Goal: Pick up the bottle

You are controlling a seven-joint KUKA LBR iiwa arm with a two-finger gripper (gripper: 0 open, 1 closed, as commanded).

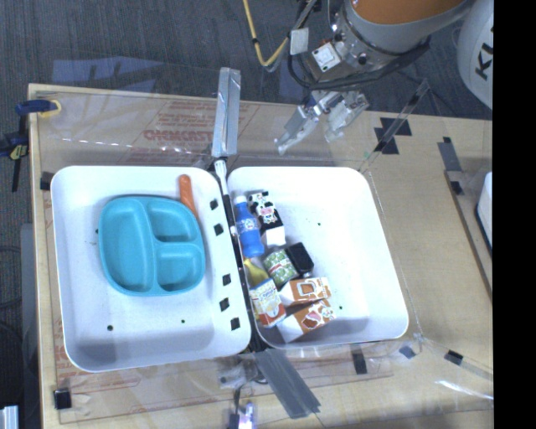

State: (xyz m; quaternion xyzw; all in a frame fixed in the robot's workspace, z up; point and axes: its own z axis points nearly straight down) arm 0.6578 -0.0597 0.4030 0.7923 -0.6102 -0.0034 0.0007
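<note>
While the fingers [295,134] stood apart with nothing between them, the gripper [322,117] hung above the bench beyond the far rim of the right bin [368,243], outside it and well apart from everything inside. Behind it the arm [394,21] rose toward the top edge, its orange band showing, with a yellow cable [260,46] looping away on the left.

The bottle [248,230] — blue, with a white cap — lay inside the right bin, close against its left wall, pointing along that wall. Just right of the bottle's far end sat a small black-and-white carton [265,209]; nearer, a black block [299,258], a green packet [279,268] and several brown-and-white cartons [306,303] crowded the bin's near left part.

Left of the right bin sat the other bin [75,251], holding a blue tray [152,245] and an orange carrot [186,193] at the tray's far right corner.
</note>
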